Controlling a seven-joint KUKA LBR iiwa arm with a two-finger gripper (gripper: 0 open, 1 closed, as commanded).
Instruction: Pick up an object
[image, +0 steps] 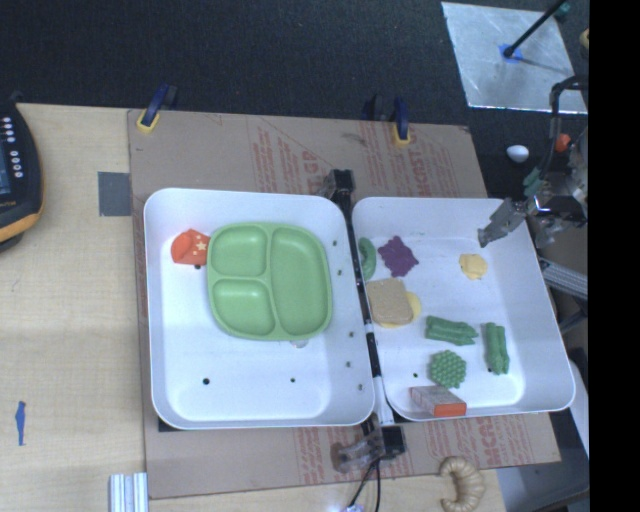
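Observation:
My gripper hangs over the upper right corner of the right bin, coming in from the right edge with nothing seen in it. Just below and left of it lies a small yellow piece. Further left in that bin are a purple piece, a tan slice of bread and a green piece against the left wall. Lower down lie two green pods, a round green piece and an orange and grey block.
The left bin holds a green divided plate and a red object at its upper left. A black and orange controller sits at the far left. A tan curled object lies on the bench below the right bin.

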